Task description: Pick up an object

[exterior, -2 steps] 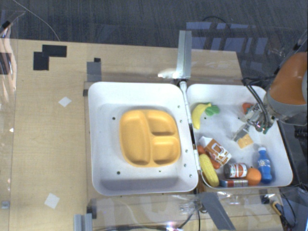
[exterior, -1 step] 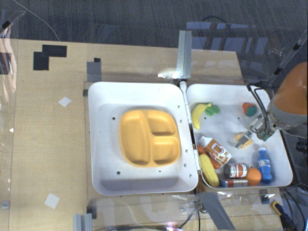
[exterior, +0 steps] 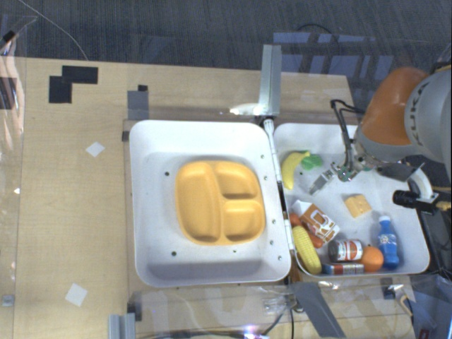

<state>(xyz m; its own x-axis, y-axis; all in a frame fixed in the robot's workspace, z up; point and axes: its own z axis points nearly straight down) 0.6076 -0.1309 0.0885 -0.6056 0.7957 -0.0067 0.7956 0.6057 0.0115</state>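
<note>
Two white bins sit on a pale wooden bench [exterior: 70, 210] over dark grey carpet [exterior: 176, 20]. Left bin [exterior: 155, 260] holds a yellow divided tray [exterior: 219, 202]. Right bin [exterior: 417, 260] holds a banana [exterior: 292, 168], corn [exterior: 306, 249], can [exterior: 346, 250], and blue bottle [exterior: 387, 241]; labels unreadable. Gripper [exterior: 323, 181] hovers above them, jaws apart, clamping nothing.

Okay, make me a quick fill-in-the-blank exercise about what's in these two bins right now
1. The yellow divided tray lies in the ____ bin.
2. The banana lies in the right bin beside a small ____ object.
3. The blue bottle has a ____ cap.
4. The corn cob lies along the right bin's ____ wall.

Missing words: left; green; white; left
</note>
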